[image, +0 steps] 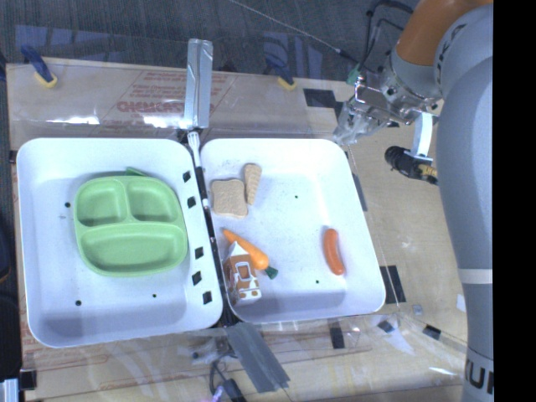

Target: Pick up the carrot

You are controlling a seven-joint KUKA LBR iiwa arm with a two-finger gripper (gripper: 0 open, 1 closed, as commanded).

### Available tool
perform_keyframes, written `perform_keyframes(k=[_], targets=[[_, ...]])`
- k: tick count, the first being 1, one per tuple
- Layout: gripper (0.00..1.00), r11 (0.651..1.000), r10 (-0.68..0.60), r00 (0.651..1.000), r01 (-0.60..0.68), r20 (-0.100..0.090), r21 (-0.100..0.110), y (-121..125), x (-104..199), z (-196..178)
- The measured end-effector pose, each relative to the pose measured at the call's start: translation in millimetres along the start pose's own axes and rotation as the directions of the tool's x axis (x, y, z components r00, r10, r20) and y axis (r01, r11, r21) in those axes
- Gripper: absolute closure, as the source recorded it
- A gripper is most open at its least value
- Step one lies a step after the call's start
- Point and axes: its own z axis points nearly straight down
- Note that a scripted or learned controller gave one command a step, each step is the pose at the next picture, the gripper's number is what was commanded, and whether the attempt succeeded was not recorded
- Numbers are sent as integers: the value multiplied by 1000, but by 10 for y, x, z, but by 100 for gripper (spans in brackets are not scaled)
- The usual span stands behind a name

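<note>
While the tool (350, 131), grip unreadable, hangs over the bin's far corner, the carrot (248, 251) lies well apart.

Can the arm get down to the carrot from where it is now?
Probably yes. The carrot lies uncovered in the right bin, though a small carton touches it. The gripper sits above the bin's far corner.
</note>
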Motion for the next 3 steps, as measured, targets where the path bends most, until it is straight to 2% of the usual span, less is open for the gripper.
perform_keyframes(k=[1, 2, 3], targets=[[100, 887, -462, 887, 462, -2, 4, -38, 138, -43], [100, 993, -117, 993, 117, 1, 1, -41, 35, -144], [100, 987, 163, 987, -163, 1, 1, -25, 69, -88]])
